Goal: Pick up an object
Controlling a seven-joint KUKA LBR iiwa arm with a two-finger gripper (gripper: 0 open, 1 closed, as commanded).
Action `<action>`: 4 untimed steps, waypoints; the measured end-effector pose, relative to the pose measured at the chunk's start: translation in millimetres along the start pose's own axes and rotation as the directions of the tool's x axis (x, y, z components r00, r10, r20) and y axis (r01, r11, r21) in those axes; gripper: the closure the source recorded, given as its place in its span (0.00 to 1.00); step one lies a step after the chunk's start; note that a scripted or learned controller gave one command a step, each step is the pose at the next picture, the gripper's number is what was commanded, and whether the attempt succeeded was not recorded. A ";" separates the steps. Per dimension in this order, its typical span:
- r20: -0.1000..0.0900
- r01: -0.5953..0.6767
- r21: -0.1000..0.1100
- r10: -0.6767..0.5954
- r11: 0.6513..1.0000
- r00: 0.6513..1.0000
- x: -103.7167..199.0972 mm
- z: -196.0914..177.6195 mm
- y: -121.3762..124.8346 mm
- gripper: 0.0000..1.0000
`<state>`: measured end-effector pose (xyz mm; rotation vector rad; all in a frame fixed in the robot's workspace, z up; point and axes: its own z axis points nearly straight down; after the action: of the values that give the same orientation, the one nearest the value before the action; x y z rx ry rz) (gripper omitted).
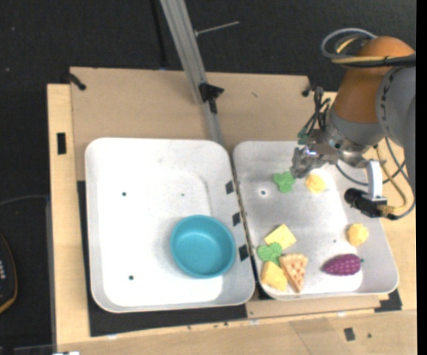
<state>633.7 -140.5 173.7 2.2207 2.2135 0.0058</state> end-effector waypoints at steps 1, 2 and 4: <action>0.000 -0.001 0.005 0.001 1.000 1.000 -8.8 -45.0 2.8 1.00; 0.000 0.006 0.000 -0.006 1.000 1.000 -10.2 -91.8 4.3 1.00; -0.003 0.011 0.004 -0.011 1.000 1.000 106.1 -89.1 8.3 1.00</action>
<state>641.7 -34.3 262.6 2.2123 2.2292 0.0045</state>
